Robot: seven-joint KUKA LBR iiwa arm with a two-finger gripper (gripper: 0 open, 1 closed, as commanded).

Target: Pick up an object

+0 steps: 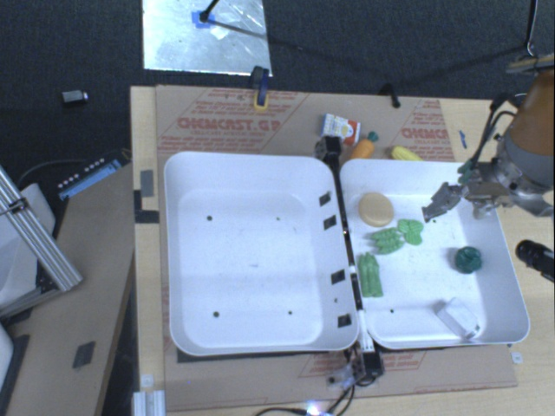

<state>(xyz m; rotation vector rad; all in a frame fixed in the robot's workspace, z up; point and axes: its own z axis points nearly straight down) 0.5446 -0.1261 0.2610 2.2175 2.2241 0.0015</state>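
The right bin (503, 293) holds several objects. A tan round disc (376, 208) lies near its far left corner. A leafy green piece (397, 236) sits just below the disc, and a long green piece (370, 276) lies by the bin's left wall. A dark teal ball (468, 259) rests toward the right side. A clear whitish block (457, 317) lies near the front edge. My gripper (440, 202) hangs over the bin's upper middle, right of the disc and above the leafy piece, with nothing seen in it.
The left bin (251, 250) stands beside the right one, with a black hinge strip (345, 250) between them. Behind the bins lie a white-red packet (338, 128), an orange item (362, 148) and a yellow item (404, 154). A metal sheet (206, 24) lies further back.
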